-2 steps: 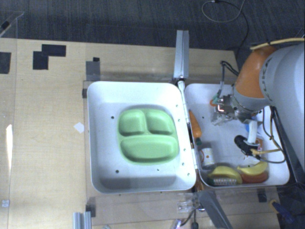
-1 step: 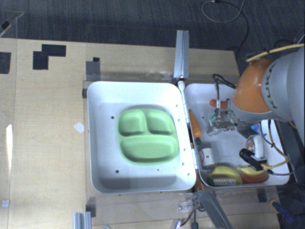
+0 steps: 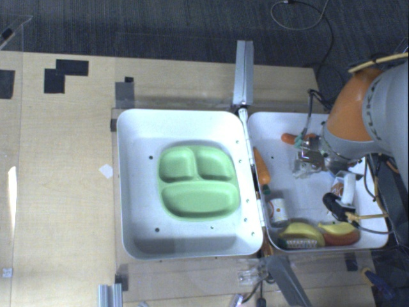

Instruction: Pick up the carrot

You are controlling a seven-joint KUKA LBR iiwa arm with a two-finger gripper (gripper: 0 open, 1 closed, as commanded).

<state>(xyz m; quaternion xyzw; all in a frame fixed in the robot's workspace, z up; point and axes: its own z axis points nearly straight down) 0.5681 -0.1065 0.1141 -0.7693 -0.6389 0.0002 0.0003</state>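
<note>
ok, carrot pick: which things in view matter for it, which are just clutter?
Job:
carrot, lying along the left wall of the right bin
gripper, over the right bin

Lying about:
green divided plate in the left bin
banana
red-and-yellow fruit, hard to name
small can

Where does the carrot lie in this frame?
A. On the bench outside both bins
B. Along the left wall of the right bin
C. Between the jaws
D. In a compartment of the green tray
B: the carrot lies lengthwise against the left wall of the right bin, apart from the gripper and from the green tray in the left bin.
</note>
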